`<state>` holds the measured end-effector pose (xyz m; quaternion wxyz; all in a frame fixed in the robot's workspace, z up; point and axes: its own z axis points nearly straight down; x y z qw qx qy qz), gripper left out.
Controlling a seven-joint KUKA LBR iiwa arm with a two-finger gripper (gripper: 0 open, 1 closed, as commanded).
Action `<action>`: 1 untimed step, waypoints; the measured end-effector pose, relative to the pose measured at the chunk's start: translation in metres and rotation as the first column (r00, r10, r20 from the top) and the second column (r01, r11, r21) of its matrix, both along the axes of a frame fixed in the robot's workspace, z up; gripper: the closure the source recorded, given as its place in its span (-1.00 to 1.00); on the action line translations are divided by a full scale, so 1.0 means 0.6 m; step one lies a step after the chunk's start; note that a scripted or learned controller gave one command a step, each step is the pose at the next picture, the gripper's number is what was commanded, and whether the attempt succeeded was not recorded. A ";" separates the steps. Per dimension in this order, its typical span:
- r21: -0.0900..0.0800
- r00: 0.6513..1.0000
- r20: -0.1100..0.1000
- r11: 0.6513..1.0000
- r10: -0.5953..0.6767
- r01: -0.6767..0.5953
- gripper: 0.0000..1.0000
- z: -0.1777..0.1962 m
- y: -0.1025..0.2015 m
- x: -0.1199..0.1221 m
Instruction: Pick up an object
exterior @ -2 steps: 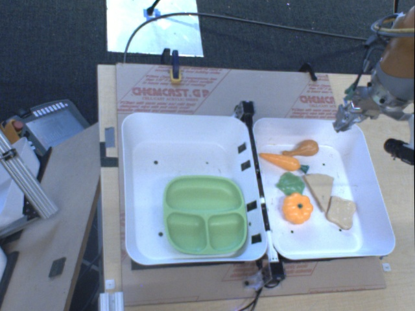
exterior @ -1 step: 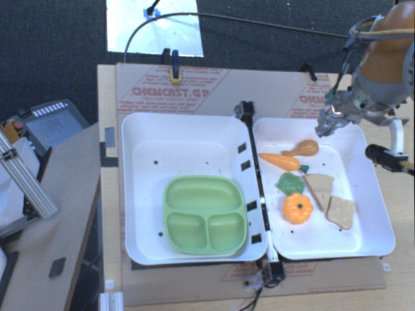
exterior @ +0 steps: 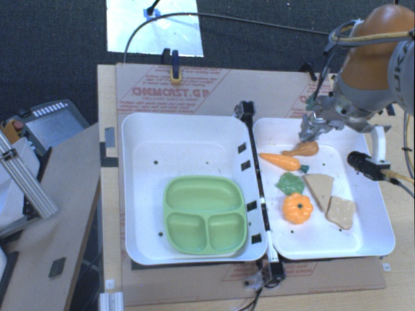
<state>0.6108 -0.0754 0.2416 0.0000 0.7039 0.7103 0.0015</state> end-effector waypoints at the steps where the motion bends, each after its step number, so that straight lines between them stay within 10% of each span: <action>1: 0.000 1.000 -0.003 1.000 0.000 0.000 1.00 -0.020 0.093 -0.025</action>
